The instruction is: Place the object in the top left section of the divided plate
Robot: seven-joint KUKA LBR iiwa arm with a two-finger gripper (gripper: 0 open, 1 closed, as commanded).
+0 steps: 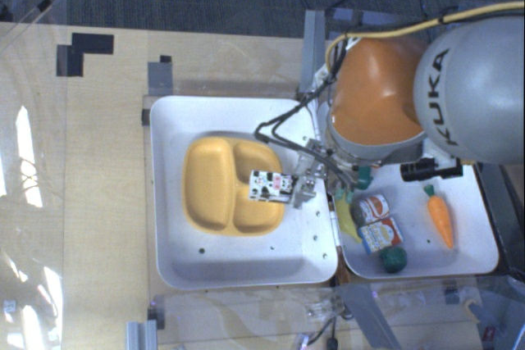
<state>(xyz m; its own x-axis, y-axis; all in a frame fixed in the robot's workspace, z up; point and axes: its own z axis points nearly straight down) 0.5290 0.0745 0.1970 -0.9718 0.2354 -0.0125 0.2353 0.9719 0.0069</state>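
In the left shallow white bin point(176, 258), the yellow moulded divided plate point(215, 184) lies flat. Over its right edge hangs a small white printed box point(264, 186), pinched between the fingers of the gripper point(289, 187). It looks light, stiff and smooth, best held across its short sides. Open bin floor surrounds the plate; the bin's raised walls stand well apart.
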